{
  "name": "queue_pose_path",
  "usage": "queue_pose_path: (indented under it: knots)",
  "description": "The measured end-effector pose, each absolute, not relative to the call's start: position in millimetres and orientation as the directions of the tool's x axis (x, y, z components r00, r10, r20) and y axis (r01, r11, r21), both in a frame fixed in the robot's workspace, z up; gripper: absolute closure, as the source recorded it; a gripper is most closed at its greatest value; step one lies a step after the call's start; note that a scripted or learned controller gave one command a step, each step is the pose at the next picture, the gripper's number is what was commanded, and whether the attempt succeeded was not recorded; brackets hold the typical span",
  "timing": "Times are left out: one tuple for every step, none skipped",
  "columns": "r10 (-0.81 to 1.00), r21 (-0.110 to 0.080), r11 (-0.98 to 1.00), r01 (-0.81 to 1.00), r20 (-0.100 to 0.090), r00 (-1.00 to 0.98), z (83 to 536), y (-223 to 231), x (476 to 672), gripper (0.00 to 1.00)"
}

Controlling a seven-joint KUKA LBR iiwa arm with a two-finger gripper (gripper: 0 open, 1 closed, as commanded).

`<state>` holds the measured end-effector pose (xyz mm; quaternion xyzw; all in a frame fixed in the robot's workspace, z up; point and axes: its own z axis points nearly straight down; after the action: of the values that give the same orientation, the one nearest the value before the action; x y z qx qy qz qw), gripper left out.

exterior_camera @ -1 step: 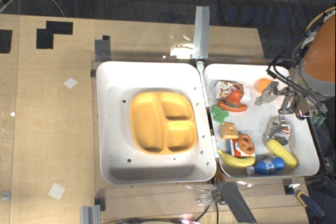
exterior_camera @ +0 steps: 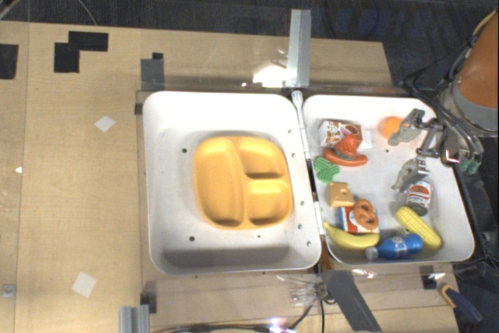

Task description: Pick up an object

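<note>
Desk [exterior_camera: 70, 191]: pale wood, two white bins side by side, seen from above at a slant
Left bin [exterior_camera: 168, 168]: holds a yellow divided tray [exterior_camera: 240, 180], roughly centred
Right bin [exterior_camera: 460, 238]: crowded w/ toy food
Items, far end: snack bag [exterior_camera: 337, 131] w/ a red-orange toy [exterior_camera: 348, 154] against it; orange ball [exterior_camera: 390, 125] to their right
Items, mid: green piece [exterior_camera: 323, 169] by left wall; tan block [exterior_camera: 340, 193] just below it; small can [exterior_camera: 419, 196] nr right side
Items, near end: pretzel pack [exterior_camera: 360, 216], banana [exterior_camera: 349, 237], blue bottle [exterior_camera: 398, 247], corn cob [exterior_camera: 419, 224] packed close together
Arm: enters from right, over bin's far-right corner
Claw [exterior_camera: 412, 153]: fingers spread apart, nothing between them; one tip beside the ball, the other just above the can
Contact w/ can: can't tell
</note>
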<state>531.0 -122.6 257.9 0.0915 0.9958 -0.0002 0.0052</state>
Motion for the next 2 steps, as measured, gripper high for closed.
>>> queue_pose_path:
  knots:
    - [0.202, 0.0, 0.979, 0.202, -0.013, -0.979, 290, -142, 527.0, 0.0]
    - [0.349, 0.001, 0.937, 0.349, -0.003, -0.937, 196, -180, 512.1, 0.0]
